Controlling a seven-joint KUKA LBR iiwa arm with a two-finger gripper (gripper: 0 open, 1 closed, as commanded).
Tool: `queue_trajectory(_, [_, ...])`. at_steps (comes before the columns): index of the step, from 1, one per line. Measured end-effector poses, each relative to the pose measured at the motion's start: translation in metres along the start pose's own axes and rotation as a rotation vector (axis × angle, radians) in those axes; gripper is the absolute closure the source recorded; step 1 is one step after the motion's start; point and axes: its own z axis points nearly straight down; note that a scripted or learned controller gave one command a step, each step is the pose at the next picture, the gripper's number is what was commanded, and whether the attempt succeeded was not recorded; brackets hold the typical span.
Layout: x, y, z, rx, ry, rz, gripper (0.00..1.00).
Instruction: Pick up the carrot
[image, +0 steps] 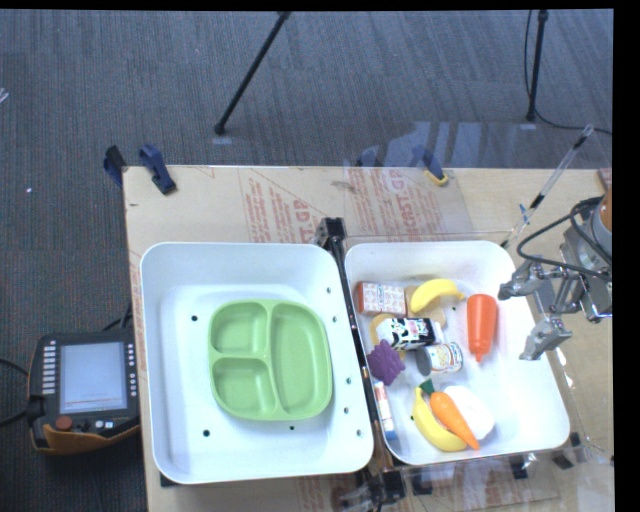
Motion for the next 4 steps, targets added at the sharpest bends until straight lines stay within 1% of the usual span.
queue_trajectory(1, [0.025, 0.047, 0.149, 0.001, -0.015, 0.259, 0.0])
queue_trajectory(2, [0.045, 0.051, 0.16, 0.017, -0.049, 0.185, 0.0])
queue_trajectory(3, [0.042, 0.052, 0.149, 0.017, -0.055, 0.18, 1.0])
queue_trajectory(4, [0.058, 0.054, 0.179, -0.001, 0.003, -0.109, 1.0])
